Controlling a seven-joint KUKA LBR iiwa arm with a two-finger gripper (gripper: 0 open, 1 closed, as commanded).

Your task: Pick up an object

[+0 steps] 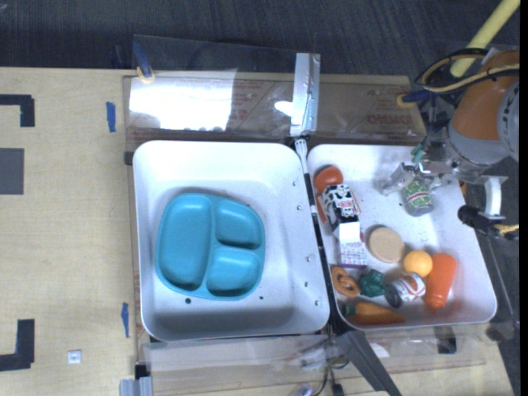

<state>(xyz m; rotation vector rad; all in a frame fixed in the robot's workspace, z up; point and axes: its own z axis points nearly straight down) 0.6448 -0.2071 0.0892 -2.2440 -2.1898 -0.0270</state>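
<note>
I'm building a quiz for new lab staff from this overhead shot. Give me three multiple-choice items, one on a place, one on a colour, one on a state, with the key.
1. Where does the divided plate lie?
A. In the left bin
B. In the right bin
C. On the bench outside the bins

2. What colour is that plate?
A. Red
B. Blue
C. Yellow

3. How does the pincer stand?
A. Over the left bin
B. Outside both bins
C. Over the right bin's far end, at a small green-and-white item

Answers: 1 A, the plate lies on the left bin's floor. 2 B, its surface is light blue. 3 C, the arm reaches in from the right above that item.
</note>
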